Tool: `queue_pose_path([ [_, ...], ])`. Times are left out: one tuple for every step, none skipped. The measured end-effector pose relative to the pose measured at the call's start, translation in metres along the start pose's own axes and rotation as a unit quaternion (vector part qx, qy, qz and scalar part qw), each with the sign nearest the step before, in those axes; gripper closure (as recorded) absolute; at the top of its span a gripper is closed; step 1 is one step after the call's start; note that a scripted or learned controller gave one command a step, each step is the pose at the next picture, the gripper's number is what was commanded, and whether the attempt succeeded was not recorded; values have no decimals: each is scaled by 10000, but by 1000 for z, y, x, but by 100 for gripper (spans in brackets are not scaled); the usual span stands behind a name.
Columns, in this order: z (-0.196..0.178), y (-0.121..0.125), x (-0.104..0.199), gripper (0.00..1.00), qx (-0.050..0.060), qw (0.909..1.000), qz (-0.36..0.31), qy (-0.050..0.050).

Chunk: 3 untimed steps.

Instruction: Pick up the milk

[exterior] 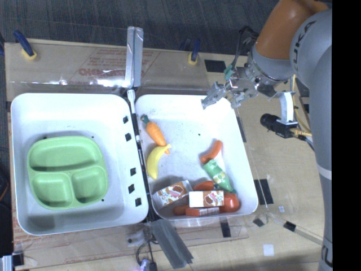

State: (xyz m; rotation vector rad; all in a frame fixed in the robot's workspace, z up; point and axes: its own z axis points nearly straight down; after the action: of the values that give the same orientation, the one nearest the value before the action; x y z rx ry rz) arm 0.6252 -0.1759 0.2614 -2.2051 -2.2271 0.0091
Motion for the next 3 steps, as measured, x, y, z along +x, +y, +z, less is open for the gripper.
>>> queue_pose_path([
  [102,-49,40,0,2,9985,-544,-1],
  [159,-97,77,0,0,9976,-696,3],
  [175,-147,65,0,-12,9962,-870,5],
])
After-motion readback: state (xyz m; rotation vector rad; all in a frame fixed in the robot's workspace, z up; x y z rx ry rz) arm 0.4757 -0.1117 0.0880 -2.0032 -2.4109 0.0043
